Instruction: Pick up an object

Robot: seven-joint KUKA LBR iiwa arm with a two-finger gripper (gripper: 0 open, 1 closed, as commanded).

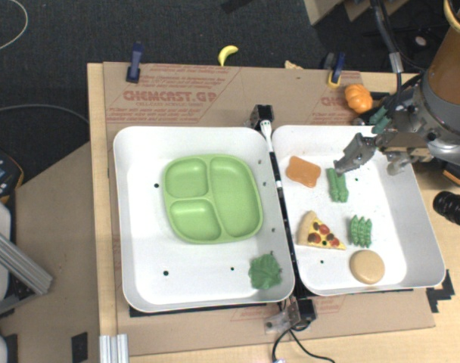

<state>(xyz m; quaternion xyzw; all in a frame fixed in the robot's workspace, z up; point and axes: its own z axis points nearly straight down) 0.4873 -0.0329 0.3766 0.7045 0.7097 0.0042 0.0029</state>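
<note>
From above, the gripper (356, 156) hovers at the right bin's (411, 225) far end, its grip impossible to judge; just below sits a knobbly green stalk (337, 185); beside it, a smooth orange block (303, 171); nearer, a flat pizza wedge (318, 232).

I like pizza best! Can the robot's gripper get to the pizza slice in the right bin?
Probably yes. The pizza slice lies flat in the right bin with open floor around it and nothing on top. The gripper hovers in that bin, above the green stick.
</note>
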